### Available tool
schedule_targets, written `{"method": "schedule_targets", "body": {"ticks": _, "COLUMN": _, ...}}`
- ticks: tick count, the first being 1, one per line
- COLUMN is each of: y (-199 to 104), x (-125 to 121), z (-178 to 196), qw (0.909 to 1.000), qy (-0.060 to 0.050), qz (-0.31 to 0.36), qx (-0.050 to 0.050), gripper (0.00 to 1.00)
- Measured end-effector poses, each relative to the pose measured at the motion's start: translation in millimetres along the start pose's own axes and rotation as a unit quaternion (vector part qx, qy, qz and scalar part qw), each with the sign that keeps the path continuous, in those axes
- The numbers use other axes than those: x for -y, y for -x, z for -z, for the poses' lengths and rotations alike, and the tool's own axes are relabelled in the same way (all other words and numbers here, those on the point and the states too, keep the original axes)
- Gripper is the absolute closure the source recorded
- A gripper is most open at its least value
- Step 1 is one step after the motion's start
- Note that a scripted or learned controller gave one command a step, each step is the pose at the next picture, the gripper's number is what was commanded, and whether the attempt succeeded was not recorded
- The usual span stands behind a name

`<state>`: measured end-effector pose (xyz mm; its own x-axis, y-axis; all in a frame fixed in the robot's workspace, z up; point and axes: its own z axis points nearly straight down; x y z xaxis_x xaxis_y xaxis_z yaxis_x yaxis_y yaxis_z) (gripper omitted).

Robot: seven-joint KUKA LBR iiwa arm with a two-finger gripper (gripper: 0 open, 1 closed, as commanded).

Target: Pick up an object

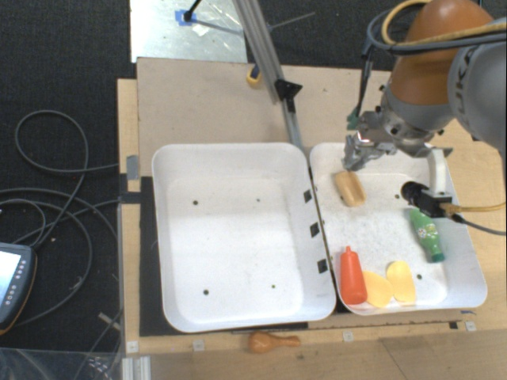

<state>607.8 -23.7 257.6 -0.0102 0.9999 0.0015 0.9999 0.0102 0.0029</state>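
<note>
— One tan block (348,188) lies in the right bin (467,279), near its upper left corner. Your claw?
— My gripper (354,158) hangs just above it; fingers' state, I cannot tell. Orange bottle (352,276) and green bottle (427,233) sit well apart.

Both white bins (238,236) are looking like smooth, faintly speckled plastic. At five o'clock the orange bottle (352,275) and green bottle (427,235) are showing glossy plastic. The bench board (198,101) is appearing matt, like fibreboard, and the gripper (358,157) is glinting metallic.
</note>
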Motion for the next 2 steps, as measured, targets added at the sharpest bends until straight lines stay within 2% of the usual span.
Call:
{"method": "schedule_targets", "body": {"ticks": 1, "y": -47.0, "x": -8.8, "z": 1.1, "qw": 1.0000, "qy": 0.000, "qz": 0.000, "qx": 0.000, "gripper": 1.00}}
{"method": "schedule_targets", "body": {"ticks": 2, "y": -108.1, "x": -9.0, "z": -14.3, "qw": 1.0000, "qy": -0.001, "qz": 0.000, "qx": 0.000, "gripper": 1.00}}
